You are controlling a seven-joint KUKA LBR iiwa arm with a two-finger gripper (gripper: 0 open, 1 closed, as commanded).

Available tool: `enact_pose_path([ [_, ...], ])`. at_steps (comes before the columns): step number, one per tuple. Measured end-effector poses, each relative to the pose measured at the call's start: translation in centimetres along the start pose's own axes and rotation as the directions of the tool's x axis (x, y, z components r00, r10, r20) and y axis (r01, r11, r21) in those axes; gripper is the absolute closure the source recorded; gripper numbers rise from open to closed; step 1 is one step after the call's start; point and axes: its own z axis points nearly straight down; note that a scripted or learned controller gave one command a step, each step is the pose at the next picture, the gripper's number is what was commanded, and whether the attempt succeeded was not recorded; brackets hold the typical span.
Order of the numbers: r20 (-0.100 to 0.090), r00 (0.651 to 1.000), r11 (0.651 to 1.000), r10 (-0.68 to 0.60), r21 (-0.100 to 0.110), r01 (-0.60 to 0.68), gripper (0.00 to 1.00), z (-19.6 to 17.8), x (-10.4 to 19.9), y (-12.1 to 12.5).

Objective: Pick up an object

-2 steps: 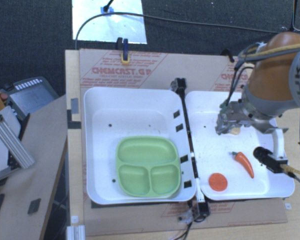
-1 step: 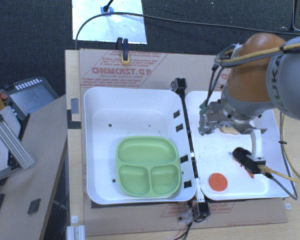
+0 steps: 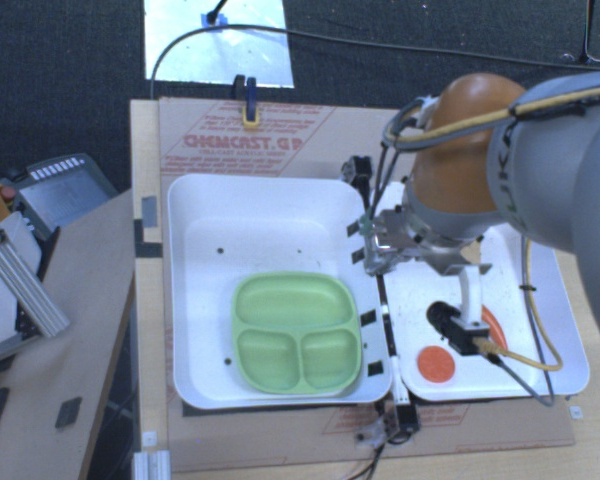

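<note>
In the left bin [image 3: 205, 228] a green tray [image 3: 295, 330] lies flat in the near part. Its slightly longer axis runs left to right, and the two small compartments point to the near edge. The hand [image 3: 385, 251] hangs above the divider between the bins; I cannot tell whether it is open or closed. A round orange disc [image 3: 437, 365] lies in the right bin [image 3: 555, 333], near the front wall.

Red lettering reading "CHEMCAST GP" stands on the brown paper-faced sheet [image 3: 242, 140], with smaller red print around it too fine to read.
</note>
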Motion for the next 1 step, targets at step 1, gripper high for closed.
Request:
enact_pose_path([
  [1,-0.001,1.0,1.0,-0.001,0.001,0.001,1.0,0.84,5.41,-0.86],
])
